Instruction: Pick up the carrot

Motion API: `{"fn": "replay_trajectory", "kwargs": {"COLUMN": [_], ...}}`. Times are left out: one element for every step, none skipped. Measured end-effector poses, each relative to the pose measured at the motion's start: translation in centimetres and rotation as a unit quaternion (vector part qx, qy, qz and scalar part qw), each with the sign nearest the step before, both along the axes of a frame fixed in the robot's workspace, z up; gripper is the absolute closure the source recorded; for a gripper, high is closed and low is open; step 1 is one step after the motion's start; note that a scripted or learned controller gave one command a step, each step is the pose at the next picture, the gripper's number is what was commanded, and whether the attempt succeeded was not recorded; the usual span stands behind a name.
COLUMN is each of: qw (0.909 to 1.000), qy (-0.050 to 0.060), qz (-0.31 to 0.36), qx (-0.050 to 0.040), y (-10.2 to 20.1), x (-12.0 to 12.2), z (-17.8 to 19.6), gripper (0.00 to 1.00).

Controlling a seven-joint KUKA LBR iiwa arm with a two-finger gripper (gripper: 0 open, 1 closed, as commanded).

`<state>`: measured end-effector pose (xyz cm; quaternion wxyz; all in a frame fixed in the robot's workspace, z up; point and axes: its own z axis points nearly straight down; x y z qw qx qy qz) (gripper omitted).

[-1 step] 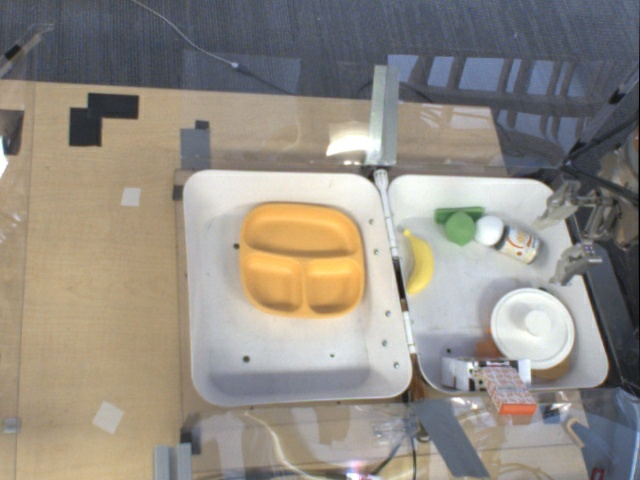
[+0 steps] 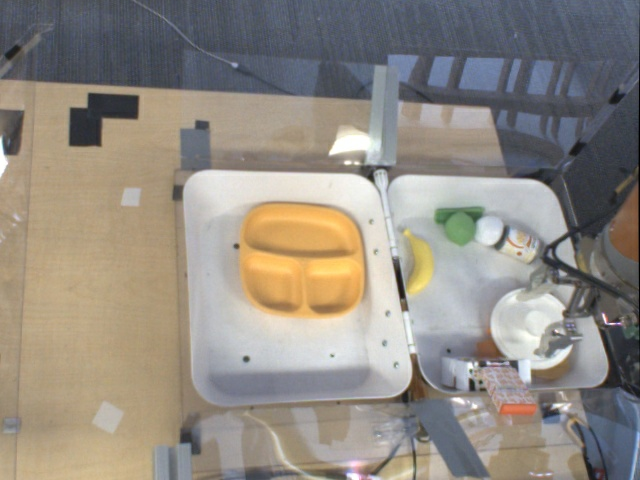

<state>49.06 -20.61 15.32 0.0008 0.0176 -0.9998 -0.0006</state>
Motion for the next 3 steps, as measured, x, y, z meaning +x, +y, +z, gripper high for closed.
{"fn": "replay_trajectory", "kwargs": {"qw": [0.9995,0.9978,0.9941], "qy": [-0.005,-0.015,-0.01], "qz": [-0.032,-0.064,-0.108], "qx": [0.0001,-0.0028,-0.0005], "y": [1.1,3.2,9.8], "x": [2.8,8.1,0.3], "z": [-3.9,-5.6,-5.3], "gripper": [0.0,0.0,0.0]}}
